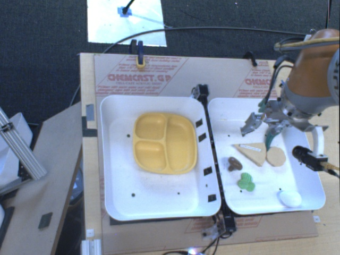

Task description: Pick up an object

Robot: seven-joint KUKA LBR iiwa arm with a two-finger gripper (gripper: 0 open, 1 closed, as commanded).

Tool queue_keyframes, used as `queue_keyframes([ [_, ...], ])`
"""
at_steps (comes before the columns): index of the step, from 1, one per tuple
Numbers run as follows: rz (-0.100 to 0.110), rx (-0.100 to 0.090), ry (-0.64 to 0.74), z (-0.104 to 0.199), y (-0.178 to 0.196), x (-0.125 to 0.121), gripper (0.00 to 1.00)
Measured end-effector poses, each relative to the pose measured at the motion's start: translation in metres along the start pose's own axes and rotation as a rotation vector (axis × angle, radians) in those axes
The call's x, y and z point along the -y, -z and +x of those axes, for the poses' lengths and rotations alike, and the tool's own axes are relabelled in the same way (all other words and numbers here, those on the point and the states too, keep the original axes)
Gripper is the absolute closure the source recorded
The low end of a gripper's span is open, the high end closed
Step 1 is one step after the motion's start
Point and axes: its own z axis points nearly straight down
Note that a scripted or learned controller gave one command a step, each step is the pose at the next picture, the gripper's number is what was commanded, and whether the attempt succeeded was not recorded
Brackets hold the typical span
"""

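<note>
From the overhead camera I see the arm (313, 73) reaching in from the right, over the right bin (223, 195). Its jaws (260, 127) hang spread apart with nothing between them; one grey finger (251, 124) points toward the bin's centre and a teal-tipped one sits just beside the round piece. They sit just above the far end of the cluster of small items, close to the wedge.

Around the bins I note the table (58, 142), a cardboard sheet with red lettering (159, 73) under both bins, a black cable (175, 32) curving across the back, and a blue and yellow clamp (140, 54) at the rear edge of the sheet. A black divider with clips (208, 142) runs between the two bins.

The left bin (117, 195) holds a yellow sectioned plate (164, 142), lying flat near its middle.

The right bin holds five loose items: a tan wedge (252, 153), a tan round piece (275, 156) touching it, a small brown lump (234, 164), a green toy (245, 182) just nearer me, and a white egg-shaped object (290, 198) by the near right corner.

The wedge's long axis runs left to right, its narrow tip pointing toward the divider.
</note>
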Motion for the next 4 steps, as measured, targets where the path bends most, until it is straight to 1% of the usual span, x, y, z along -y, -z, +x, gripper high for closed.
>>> queue_keyframes([
  [1,-0.012,0.001,0.002,0.000,0.007,-0.003,0.00],
  [2,-0.009,0.001,0.000,0.005,-0.055,-0.006,0.00],
  [3,-0.009,0.000,0.000,0.009,-0.097,-0.009,0.00],
  [4,-0.020,0.004,-0.001,0.008,-0.128,-0.013,0.00],
])
